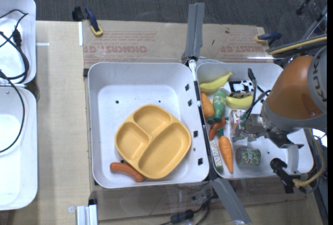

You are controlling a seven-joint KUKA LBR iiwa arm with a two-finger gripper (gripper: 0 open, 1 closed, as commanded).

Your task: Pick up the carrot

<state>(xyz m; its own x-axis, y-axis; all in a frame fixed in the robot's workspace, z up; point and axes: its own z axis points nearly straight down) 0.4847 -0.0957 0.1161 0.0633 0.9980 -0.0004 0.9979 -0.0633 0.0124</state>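
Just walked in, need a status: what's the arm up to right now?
The arm is reaching over the right bin, which holds the carrot, two bananas, a can and other toy food. Its hand hovers just right of the carrot, above the can. The carrot lies flat on the bin floor near the left wall, not picked up. The left bin has a yellow divided plate and a sausage.
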